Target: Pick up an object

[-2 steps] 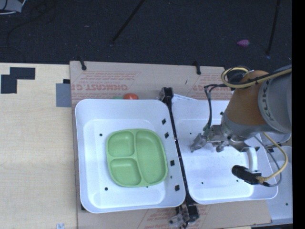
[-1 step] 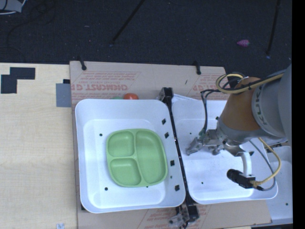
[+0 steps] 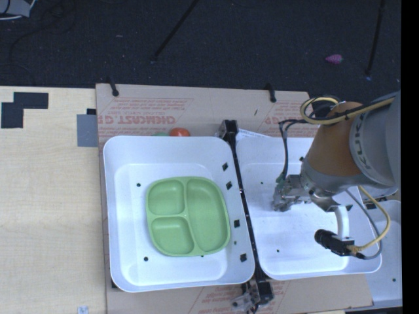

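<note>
Though printed and creased, lies flat beneath everything: one brown cardboard sheet [image 3: 196, 106], matte, squared off, pinned by two black clips at its 12 o'clock edge. On it, side by side, two shallow white bins, smooth plastic with rounded corners and raised rims: left bin [image 3: 124, 156] at 9 o'clock, right bin [image 3: 294, 263] at 3 o'clock, rims meeting along one black strip [image 3: 239, 195].

Reaching in from 3 o'clock, one arm [image 3: 340, 152]: grey rounded shell, glossy orange band, loose yellow and black cables looped around it. Covers the 3 o'clock half of the right bin; bare white floor open at that bin's 6 and 9 o'clock sides.

Lying flat in the middle of the left bin: one pale green plate [image 3: 188, 216], smooth plastic, rounded rectangle turned slightly, split into three compartments by low ridges. Not touching any wall; open floor all round, widest toward 9 o'clock.

Low over the right bin's floor, toward 9 o'clock of the arm: one gripper [image 3: 285, 198], dark metal, well apart from the plate. Open or closed, cannot tell.

Outside the left bin at 12 o'clock, just beside its rim: one small orange ball [image 3: 179, 133], partly hidden.
</note>
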